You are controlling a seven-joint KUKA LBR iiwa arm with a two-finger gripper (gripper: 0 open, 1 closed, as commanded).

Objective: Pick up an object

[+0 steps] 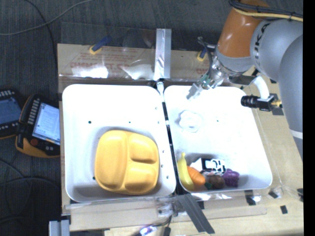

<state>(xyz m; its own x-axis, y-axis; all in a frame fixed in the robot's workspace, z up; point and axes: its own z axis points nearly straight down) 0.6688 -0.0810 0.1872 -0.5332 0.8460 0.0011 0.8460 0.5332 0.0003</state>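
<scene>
Jaws of the gripper [196, 89] I cannot judge from my screen; they are small and blurred, so apart or together stays unknown to me. Nothing is visible between them. They hang over the far edge of the right bin [251, 132]. Just below them lies a clear lid [189, 119]. Well below them, at the near wall, I see a banana [183, 172], a carrot [196, 176] and a purple object [231, 177]. Far to the lower left of them, a yellow tray [127, 162] lies in the left bin [81, 112].
</scene>
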